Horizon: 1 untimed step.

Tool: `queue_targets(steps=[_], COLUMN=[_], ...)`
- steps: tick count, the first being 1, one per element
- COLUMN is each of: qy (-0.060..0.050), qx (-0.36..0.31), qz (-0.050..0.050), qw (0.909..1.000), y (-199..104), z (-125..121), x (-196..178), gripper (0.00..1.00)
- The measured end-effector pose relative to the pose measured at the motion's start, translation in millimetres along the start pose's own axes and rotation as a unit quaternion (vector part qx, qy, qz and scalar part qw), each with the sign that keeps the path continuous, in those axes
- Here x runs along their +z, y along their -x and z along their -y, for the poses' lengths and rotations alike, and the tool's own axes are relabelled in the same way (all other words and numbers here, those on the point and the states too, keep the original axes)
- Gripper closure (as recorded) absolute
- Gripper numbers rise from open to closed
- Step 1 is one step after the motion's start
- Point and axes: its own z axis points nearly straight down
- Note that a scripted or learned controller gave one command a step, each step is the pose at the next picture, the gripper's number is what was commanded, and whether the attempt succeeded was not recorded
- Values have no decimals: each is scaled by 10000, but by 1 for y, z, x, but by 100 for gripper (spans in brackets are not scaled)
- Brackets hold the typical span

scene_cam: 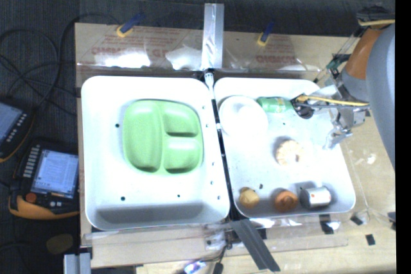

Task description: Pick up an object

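Observation:
The right bin holds several small objects. A green bottle lies near its back, beside a white round dish. A pale lumpy ball sits mid-bin. Along the front wall rest a tan round item, an orange-brown round item and a silver can. My gripper hangs over the bin's right rim, right of the bottle and above the pale ball, with nothing seen in it. A thin yellow rod and a small black part reach from the wrist toward the bottle.
The left bin carries a green divided tray. A metal divider post stands at the back between the bins. The grey arm with its orange band fills the right side. A teach pendant and cables lie left of the bench.

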Motion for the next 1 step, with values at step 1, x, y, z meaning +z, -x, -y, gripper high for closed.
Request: queue_targets(steps=[1], qy=[-4], qx=[-687], qz=[-69], qw=[9976], y=[30], z=[11], x=[15], gripper=[0])
